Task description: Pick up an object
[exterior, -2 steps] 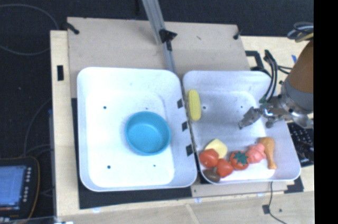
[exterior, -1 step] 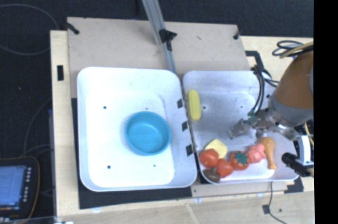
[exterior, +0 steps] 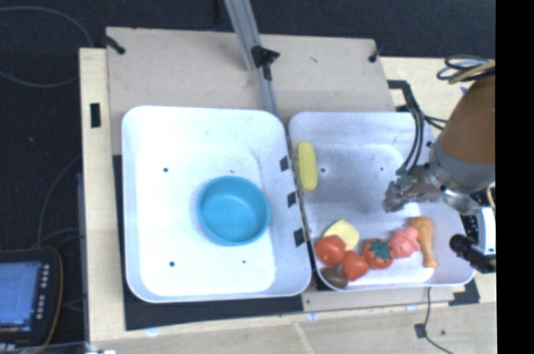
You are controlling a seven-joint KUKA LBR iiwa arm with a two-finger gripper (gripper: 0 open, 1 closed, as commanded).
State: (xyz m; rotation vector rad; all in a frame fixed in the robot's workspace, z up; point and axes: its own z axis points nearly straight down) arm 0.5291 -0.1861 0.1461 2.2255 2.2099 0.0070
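Camera view: the grey-and-orange arm reaches in from the right of the frame, its hand (exterior: 403, 195) poised low over the right-hand bin (exterior: 350, 135); whether it is open or closed cannot be told. Toy foods crowd the bin's lower edge: a drumstick (exterior: 424, 237), a pink piece (exterior: 404, 244), tomatoes (exterior: 330, 249) and a yellow wedge (exterior: 342, 232). A corn cob (exterior: 306, 165) lies alone at the left wall. A blue bowl (exterior: 234, 210) sits in the left bin (exterior: 167, 144). The drumstick, nearest the hand, looks the cleanest target; a straight descent clear of the bin wall should serve best.
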